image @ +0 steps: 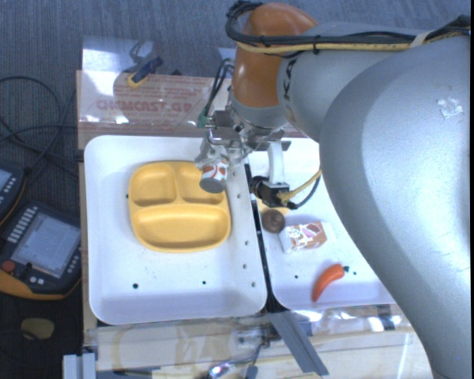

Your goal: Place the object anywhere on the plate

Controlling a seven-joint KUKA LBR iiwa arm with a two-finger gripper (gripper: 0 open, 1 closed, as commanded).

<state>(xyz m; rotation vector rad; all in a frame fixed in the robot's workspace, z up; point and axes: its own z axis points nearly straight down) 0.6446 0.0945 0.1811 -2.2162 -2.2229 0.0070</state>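
Gripper (219,158) hangs just above centre frame, over the upper right corner of the yellow plate (178,206), at the end of the grey arm (379,117) with its orange band (262,61). Directly beneath the fingers sits a small object (213,176): a short can-like thing with a white and red side and a grey round end turned toward the camera. It lies at the fingertips, tilted, above the plate's upper right compartment and close to the plate's right rim. The metal fingers appear to close on its upper part, pinching it, though the fingers themselves are small and partly lost against the gripper body.

The plate is yellow, with three compartments, and rests in the left white bin (110,290), toward its upper middle.

In the right white bin (355,294), lower right of centre, lie three other things: a brown round piece (273,221) near the divider between the bins, a white and red packet (304,236) just right of it, and an orange carrot-shaped toy (327,281) lower down, near the bin's bottom edge. A black and yellow cable (288,192) loops from the wrist over the right bin's upper left part.

At frame left, off the bench, sits a handheld control pendant (33,251).
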